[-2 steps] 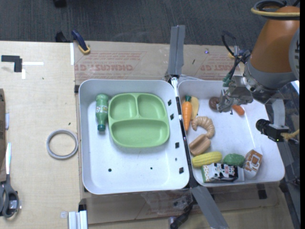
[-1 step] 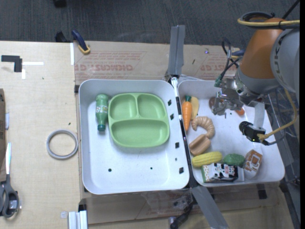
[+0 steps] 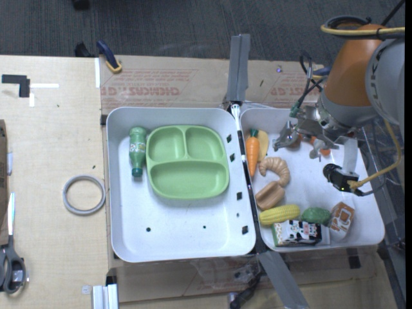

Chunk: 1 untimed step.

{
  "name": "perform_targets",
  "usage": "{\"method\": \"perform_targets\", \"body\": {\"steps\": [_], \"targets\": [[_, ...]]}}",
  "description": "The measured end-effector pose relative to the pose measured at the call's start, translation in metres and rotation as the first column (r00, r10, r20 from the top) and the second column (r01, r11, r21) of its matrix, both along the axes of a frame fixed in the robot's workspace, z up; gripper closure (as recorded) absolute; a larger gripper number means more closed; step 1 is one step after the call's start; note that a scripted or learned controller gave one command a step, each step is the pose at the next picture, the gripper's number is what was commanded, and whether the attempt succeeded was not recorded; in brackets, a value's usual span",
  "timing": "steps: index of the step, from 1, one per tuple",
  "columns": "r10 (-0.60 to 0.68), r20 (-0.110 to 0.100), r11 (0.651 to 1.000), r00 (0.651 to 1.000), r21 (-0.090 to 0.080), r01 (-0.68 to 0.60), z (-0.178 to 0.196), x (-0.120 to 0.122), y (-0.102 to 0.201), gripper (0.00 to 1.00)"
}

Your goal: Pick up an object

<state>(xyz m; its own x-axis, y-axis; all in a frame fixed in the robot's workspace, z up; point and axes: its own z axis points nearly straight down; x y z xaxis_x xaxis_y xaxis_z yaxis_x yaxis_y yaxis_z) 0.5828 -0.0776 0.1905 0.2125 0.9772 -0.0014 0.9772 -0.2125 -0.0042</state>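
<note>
Nothing had been lifted as far as I could judge: my gripper (image 3: 302,136) hung over the right bin (image 3: 370,230), near its far edge, and whether it was wide or narrow I could not tell from this slant, nor could I see anything held. The pickable things lay in that bin: a carrot (image 3: 252,153) along the left wall, a croissant (image 3: 275,168) just beside it, a bread roll (image 3: 269,194) below that, and along the near edge a corn cob (image 3: 279,214), a green vegetable (image 3: 315,215), a printed carton (image 3: 298,232) and a small packet (image 3: 342,217). The choosing, closing and lifting were all left. The left bin (image 3: 180,237) carried a green divided plate (image 3: 188,161) and a green bottle (image 3: 137,150) by its left wall. On the wooden bench (image 3: 45,147) lay a tape ring (image 3: 84,194) and scissors (image 3: 11,266); beyond was dark carpet.
</note>
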Motion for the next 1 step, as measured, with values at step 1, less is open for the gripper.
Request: {"method": "perform_targets", "body": {"steps": [1], "targets": [[-0.107,-0.001,0.994,0.994,0.000,0.107,-0.0005,-0.0075,0.0176,0.00]]}}
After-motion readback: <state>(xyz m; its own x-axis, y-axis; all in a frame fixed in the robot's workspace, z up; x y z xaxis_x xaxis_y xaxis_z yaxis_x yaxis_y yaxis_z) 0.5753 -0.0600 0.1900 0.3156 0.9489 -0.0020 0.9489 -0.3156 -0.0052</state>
